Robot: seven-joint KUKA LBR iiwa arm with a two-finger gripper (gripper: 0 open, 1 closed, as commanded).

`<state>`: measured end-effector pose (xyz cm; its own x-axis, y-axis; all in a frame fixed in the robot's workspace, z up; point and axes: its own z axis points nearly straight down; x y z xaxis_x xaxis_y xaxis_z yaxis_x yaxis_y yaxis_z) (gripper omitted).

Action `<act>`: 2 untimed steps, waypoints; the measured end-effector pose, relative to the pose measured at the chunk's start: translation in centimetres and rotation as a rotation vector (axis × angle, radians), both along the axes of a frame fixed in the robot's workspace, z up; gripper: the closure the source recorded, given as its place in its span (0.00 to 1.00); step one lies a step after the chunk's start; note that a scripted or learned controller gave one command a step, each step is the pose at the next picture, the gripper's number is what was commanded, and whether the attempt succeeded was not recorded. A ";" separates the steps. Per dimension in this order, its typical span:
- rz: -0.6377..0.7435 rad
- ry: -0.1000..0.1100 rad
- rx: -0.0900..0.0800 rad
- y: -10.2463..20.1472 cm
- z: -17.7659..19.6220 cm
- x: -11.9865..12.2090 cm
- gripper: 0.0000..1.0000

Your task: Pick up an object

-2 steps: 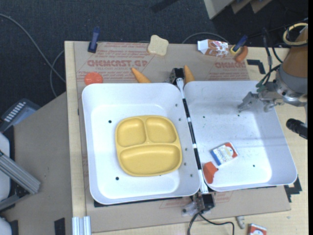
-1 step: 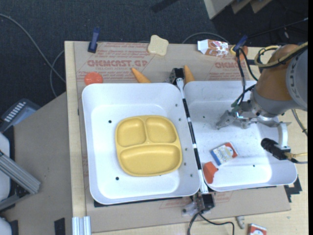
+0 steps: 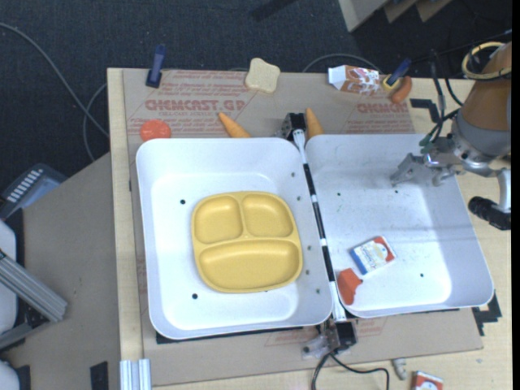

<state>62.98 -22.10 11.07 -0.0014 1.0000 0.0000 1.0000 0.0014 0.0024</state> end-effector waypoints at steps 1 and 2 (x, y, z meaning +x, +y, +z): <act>0.001 0.002 0.002 8.9 4.9 -4.0 0.00; -0.001 0.004 -0.001 5.8 -2.4 3.6 0.00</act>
